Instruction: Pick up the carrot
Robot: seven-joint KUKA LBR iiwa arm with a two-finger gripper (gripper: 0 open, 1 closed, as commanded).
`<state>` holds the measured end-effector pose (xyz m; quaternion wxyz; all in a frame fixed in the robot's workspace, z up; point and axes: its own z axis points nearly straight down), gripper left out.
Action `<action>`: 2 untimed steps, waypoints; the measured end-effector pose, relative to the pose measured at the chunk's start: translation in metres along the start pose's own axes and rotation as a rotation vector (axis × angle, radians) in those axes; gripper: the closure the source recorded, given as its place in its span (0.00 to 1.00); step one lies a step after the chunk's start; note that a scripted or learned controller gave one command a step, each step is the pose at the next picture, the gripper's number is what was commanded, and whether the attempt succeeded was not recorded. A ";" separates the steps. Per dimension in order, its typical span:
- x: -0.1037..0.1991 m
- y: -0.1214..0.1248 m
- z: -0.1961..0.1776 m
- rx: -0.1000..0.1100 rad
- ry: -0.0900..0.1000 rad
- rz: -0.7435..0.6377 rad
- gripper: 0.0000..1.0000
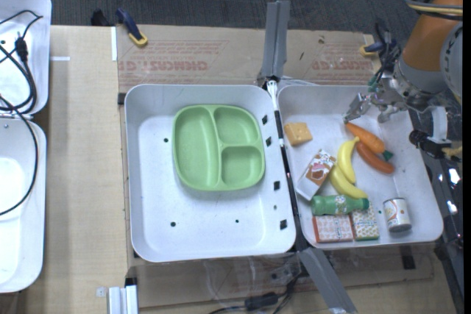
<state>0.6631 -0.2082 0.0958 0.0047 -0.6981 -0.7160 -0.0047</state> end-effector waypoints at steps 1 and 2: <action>-0.005 0.000 -0.010 -0.006 -0.013 0.000 1.00; -0.013 -0.004 -0.064 -0.003 -0.016 0.060 1.00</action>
